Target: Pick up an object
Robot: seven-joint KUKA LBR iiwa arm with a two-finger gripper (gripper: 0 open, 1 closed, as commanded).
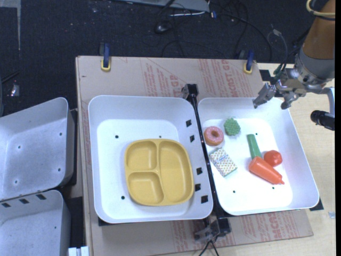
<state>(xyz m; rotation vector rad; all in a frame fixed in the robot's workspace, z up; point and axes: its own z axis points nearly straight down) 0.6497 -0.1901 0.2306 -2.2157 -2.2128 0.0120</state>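
Camera view: two-finger gripper (273, 96) hovers spread and empty over right white bin's (301, 159) far rim; descend centred on the nearby bumpy green toy vegetable (232, 127), clear of the pink doughnut (213, 136).

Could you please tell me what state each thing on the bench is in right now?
Hand: open, holding nothing, over the right bin's far rim.
Yellow tray: flat in the left bin, compartments bare.
Donut: lying flat.
Carrot: on its side.
Tomato: touching the carrot.
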